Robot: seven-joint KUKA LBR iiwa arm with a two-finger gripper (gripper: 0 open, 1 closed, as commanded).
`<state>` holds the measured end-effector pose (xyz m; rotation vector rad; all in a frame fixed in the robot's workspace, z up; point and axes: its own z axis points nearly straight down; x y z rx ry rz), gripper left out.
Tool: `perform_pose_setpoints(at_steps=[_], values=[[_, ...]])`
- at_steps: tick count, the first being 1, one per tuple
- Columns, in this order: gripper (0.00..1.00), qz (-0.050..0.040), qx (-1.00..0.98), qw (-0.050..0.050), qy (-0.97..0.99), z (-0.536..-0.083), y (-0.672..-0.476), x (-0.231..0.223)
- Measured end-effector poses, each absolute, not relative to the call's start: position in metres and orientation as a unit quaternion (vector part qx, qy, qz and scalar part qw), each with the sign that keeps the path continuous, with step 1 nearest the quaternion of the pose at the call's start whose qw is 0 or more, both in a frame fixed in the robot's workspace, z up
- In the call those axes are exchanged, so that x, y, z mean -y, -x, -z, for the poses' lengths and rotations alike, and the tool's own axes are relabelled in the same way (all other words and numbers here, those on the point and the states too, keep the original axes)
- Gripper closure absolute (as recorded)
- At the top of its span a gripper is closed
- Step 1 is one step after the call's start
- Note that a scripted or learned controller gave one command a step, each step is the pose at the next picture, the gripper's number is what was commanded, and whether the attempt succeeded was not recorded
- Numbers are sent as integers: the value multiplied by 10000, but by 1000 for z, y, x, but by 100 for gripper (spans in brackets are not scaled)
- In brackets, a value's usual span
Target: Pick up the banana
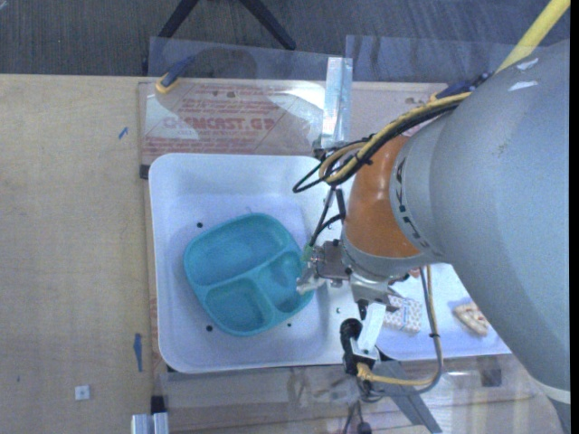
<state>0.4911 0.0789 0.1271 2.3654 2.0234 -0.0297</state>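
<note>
The grey arm reached in from the right, its orange band (373, 208) directly above the wrist, and the gripper (310, 276) hung low over the left bin (168, 233), close to the wall that bin shared with the right bin (445, 340). The gripper's tip sat at the near edge of a teal divided plate (242, 274), which spread away from it to its left; contact between them could not be judged. How far the gripper was open, and whether it had hold of anything, could not be told, since the wrist hid it from above. Where the banana lay could not be told either. To the gripper's right and a little lower lay a small patterned packet (404, 316), and farther right a tan object (470, 318), both in the right bin. Well above the gripper a clear sheet with red lettering (222, 120) lay on the bench (63, 242)
</note>
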Motion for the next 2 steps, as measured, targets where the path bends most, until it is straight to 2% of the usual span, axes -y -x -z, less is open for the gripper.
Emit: perform_pose_setpoints(at_steps=[2], values=[[0, 116, -6713, 127, -7410, -127, -490, -78]])
